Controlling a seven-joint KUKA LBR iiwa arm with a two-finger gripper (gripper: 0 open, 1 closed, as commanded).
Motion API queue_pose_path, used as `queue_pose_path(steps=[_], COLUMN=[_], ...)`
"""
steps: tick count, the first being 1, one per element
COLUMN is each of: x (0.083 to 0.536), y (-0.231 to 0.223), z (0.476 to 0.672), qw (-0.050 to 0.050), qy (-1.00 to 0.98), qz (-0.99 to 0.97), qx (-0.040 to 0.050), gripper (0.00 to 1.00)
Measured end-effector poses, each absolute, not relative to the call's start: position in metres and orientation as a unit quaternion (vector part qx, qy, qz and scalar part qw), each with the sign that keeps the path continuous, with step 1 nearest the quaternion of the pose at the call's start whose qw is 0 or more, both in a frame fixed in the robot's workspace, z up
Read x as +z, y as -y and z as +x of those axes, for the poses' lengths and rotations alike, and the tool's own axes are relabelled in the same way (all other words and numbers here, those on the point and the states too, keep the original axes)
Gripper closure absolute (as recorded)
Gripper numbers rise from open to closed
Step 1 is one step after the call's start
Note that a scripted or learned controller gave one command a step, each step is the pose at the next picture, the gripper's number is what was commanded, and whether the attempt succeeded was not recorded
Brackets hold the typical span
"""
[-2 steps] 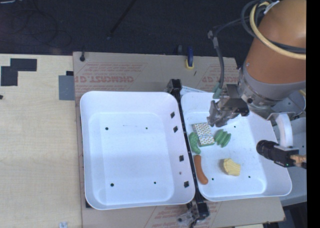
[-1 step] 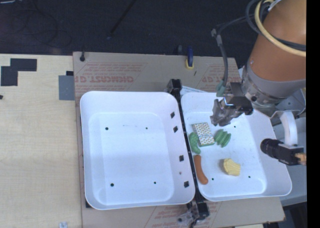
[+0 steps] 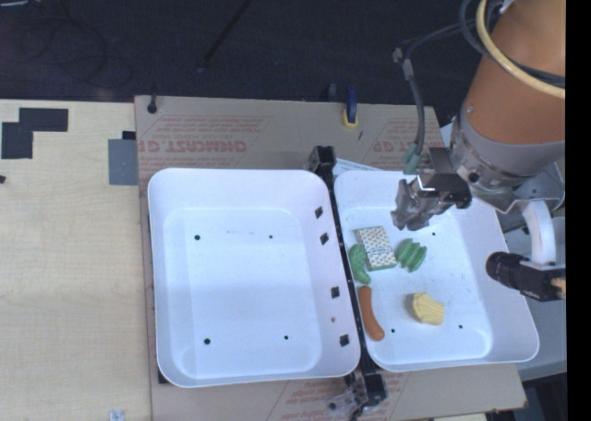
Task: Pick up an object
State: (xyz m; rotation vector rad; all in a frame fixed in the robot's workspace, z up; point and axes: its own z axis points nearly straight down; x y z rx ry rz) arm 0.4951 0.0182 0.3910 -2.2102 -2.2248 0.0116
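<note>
1. The gripper (image 3: 413,217) hangs over the right bin (image 3: 503,331); whether it is apart or together, I cannot tell
2. Below it lie a checkered block (image 3: 376,246), green pieces (image 3: 411,254), an orange sausage (image 3: 371,312) and a yellow lump (image 3: 426,308)

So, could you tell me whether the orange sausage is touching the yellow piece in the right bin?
Apart. The camera view shows bare white bin floor between the orange sausage and the yellow piece.
</note>
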Motion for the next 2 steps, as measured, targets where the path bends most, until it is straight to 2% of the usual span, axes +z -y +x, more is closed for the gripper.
queue_pose_path(steps=[2], x=[0.4093], y=[-0.0186], z=[0.4957], qw=[0.004], qy=[0.714], qz=[-0.7], qx=[0.006], gripper=[1.0])
